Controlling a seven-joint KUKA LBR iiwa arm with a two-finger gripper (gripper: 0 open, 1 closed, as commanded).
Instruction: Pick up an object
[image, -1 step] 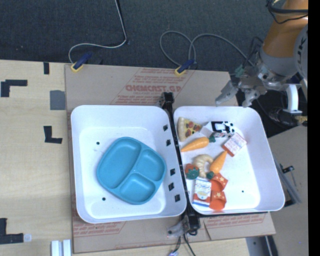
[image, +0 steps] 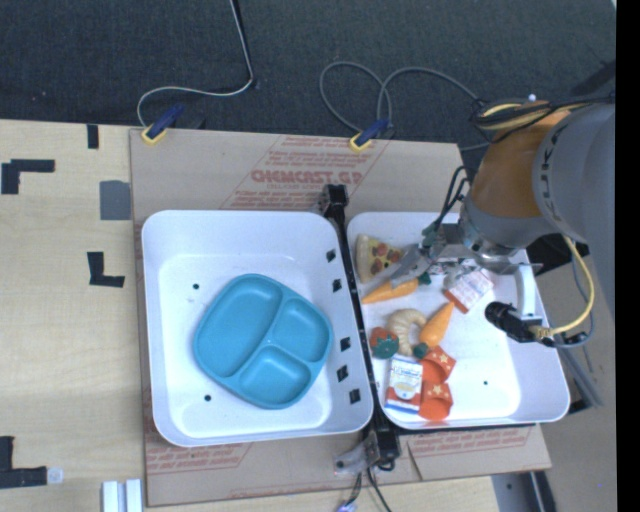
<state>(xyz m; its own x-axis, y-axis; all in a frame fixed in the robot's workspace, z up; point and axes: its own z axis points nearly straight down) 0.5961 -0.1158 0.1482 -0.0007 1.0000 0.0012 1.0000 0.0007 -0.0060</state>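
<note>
approach step in hand: gripper (image: 412, 262) sits low over the right bin (image: 540, 400) by the pizza slice (image: 377, 254), finger state cannot be told; next, descend and close.

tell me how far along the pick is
Done: the arm has reached into the right bin, and the gripper sits low among the toy food, by the pizza slice and carrot. In hand: nothing visibly between its fingers. Left: grasping and lifting an item. The blue tray lies in the left bin.
</note>
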